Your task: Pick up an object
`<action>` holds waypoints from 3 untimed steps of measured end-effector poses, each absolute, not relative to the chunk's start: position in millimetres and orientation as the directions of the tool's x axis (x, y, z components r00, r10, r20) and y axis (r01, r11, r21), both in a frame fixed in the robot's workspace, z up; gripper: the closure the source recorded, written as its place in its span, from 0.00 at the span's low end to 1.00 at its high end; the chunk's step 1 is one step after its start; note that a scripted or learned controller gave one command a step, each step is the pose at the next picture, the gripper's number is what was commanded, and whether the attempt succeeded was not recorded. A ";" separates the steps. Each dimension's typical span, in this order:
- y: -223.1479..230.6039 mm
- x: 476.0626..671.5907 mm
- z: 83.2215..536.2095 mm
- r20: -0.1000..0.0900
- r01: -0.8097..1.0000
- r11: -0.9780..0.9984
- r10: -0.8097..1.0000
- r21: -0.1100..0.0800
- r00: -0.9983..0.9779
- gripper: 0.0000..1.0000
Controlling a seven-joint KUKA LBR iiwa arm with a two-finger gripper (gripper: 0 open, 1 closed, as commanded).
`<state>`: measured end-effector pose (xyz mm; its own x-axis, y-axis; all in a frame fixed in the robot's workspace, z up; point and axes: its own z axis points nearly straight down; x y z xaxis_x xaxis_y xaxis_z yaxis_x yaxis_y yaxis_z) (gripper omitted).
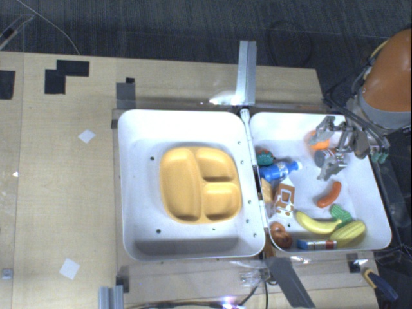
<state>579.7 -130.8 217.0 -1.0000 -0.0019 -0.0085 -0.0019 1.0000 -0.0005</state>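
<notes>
My gripper (329,146) hangs over the far part of the right bin (380,198), reaching in from the right below the orange wrist band. It is open, one finger toward the bin's far wall and the other toward its middle. A small orange object (319,140) lies between the fingers, and I see no finger touching it. Near it lie a red-orange chili (328,194), a blue bottle (275,170), a banana (317,224), a yellow-green corn cob (349,229), a small printed box (283,199) and a marker (315,244).
The left bin (138,172) holds a yellow divided tray (199,183). A metal post (247,73) stands behind the wall between the bins. Objects crowd the right bin's left side and front; a bare patch shows at its far left corner.
</notes>
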 end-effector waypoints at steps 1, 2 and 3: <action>-166.9 536.2 129.9 -0.002 0.061 0.998 0.061 0.000 -0.998 0.00; -206.7 493.2 90.7 -0.022 0.207 0.978 0.207 -0.002 -0.978 0.00; -139.3 560.2 94.2 -0.010 0.447 0.895 0.447 0.005 -0.895 0.00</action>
